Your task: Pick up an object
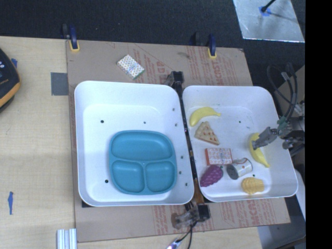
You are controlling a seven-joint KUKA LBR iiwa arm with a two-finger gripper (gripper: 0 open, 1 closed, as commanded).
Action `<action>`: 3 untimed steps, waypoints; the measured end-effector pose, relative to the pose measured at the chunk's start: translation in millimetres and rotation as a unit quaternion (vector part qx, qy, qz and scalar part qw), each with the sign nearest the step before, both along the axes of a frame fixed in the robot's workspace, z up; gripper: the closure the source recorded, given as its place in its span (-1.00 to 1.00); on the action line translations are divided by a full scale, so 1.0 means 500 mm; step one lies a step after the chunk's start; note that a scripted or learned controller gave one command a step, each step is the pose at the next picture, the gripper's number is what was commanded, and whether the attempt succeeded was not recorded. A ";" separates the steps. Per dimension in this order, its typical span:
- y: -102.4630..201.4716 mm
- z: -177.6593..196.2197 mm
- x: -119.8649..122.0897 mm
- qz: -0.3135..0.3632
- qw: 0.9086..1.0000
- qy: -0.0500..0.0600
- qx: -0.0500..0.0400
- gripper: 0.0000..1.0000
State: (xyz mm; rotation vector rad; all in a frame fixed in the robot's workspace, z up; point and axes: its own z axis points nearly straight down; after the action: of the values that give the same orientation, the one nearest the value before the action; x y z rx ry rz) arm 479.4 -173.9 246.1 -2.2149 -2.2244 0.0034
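The right bin holds several toy foods. A yellow banana lies at its upper left, with a waffle-patterned wedge just below it. Lower down sit a small red-and-white packet, a purple grape bunch, a small silver can on its side and a yellow corn cob. A second banana rests near the bin's right side. My gripper reaches in from the right edge, low over the upper end of this second banana. Nothing is seen held in it.
The left bin carries a blue divided plate. A small patterned packet lies on the cardboard behind the bins. Clamps hold the cardboard's far edge. Cables hang at the right.
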 end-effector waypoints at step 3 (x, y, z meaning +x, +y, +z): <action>0.154 -0.276 0.210 0.001 1.000 0.001 -0.001 -1.00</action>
State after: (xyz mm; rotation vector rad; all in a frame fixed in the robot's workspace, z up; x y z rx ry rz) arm 584.2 -96.8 108.0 -2.2130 -2.2258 0.0064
